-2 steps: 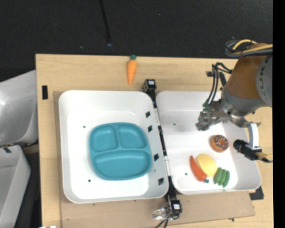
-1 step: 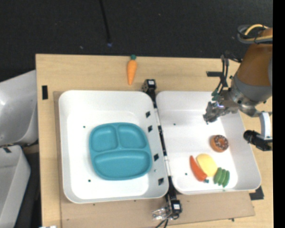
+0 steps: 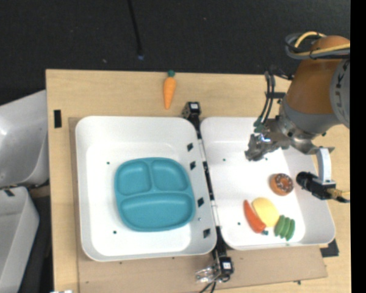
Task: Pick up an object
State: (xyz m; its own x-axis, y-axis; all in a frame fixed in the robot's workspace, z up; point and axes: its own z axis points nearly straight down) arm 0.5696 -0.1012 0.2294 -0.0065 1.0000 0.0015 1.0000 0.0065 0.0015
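**Even light, soft focus**

We see flat, bright overhead light. The two white bins [image 3: 140, 127] verge on overexposure, with mild glare along their rims, while the surround beyond the bench [image 3: 110, 90] falls nearly black. Shadows are faint and short. We find the whole frame slightly soft and grainy, fine details smeared.

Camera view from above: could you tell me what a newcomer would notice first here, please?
The teal divided plate in the left bin stands out most. Next is the grey arm with its claw over the right bin, above a donut and a cluster of toy foods. A toy carrot lies on the bench behind the bins.
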